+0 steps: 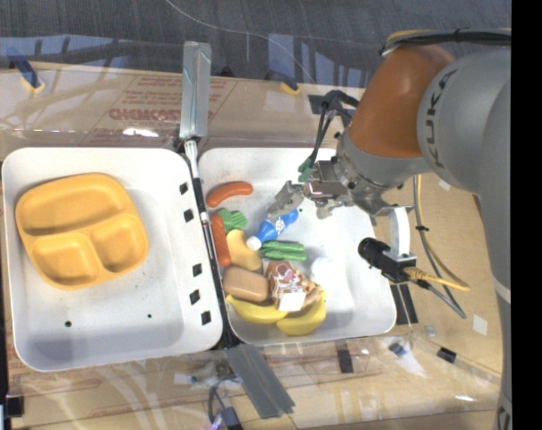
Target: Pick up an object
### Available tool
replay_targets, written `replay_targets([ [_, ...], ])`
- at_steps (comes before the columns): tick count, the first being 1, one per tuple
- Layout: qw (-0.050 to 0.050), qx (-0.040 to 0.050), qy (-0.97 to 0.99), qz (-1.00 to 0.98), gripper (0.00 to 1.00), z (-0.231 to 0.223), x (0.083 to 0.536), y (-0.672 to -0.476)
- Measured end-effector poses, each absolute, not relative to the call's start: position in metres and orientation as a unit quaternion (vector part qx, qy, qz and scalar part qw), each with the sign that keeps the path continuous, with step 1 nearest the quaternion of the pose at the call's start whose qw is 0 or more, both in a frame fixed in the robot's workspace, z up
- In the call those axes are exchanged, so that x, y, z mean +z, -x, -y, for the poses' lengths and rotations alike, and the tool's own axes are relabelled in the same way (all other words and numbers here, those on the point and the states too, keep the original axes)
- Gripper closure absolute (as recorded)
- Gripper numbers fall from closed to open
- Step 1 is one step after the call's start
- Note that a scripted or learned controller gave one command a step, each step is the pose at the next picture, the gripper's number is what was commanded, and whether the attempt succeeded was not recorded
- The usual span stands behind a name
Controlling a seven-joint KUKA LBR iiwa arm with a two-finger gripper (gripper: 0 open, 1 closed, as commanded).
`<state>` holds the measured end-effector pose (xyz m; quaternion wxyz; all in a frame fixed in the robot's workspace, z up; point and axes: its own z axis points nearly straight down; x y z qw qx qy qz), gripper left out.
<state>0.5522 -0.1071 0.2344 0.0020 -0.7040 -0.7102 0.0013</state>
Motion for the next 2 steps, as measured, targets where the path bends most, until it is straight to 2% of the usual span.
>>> replay_targets([
  [1,-0.002,-0.0024,0.632,0.775,0.0,0.1168,0.1122,-0.4946],
  [2,-0.003,-0.0018,0.63,0.776,1.0,0.1176,0.1215,-0.4956],
])
